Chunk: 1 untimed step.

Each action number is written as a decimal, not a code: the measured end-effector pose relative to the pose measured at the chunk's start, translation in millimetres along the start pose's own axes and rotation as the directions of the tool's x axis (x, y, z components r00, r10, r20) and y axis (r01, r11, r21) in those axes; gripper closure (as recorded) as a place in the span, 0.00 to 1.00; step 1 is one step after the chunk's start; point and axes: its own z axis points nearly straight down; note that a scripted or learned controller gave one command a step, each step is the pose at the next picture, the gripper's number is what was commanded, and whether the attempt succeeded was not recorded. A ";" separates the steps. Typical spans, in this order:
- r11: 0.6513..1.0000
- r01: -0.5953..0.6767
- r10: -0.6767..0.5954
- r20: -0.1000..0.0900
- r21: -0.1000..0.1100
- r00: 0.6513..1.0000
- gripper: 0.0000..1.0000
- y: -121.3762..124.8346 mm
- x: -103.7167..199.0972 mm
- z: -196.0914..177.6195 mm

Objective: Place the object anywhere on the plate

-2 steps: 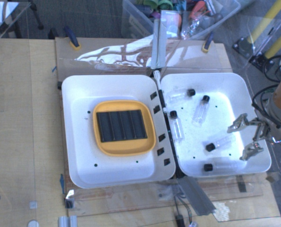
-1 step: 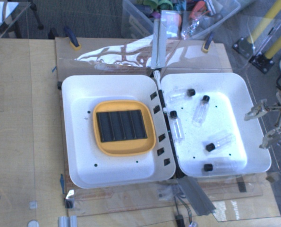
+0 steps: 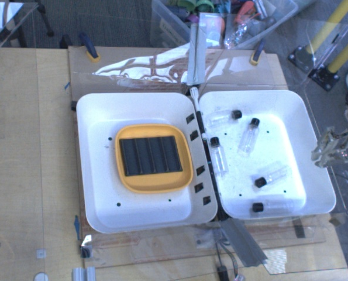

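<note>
A yellow plate (image 3: 154, 157) with a dark ridged centre lies in the left white bin (image 3: 95, 151). Several clear vials with black caps are scattered in the right white bin (image 3: 293, 122): one (image 3: 248, 136) near the middle, one (image 3: 219, 156) beside the divider, one (image 3: 271, 176) lower right, one (image 3: 274, 205) along the front wall and one (image 3: 223, 117) at the back. My gripper (image 3: 330, 148) hangs over the right bin's right rim, metallic and partly cut off, apart from every vial.
A row of black clips (image 3: 198, 157) runs down the divider between the bins. Behind the bins stand a clear tub of colourful items (image 3: 220, 4) and crumpled clear film (image 3: 150, 69). A yellow pole (image 3: 337, 22) leans at the back right.
</note>
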 end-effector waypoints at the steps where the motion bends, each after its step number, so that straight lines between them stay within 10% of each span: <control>1: 0.993 0.119 -0.119 -0.012 -0.005 0.993 1.00 11.8 32.7 13.4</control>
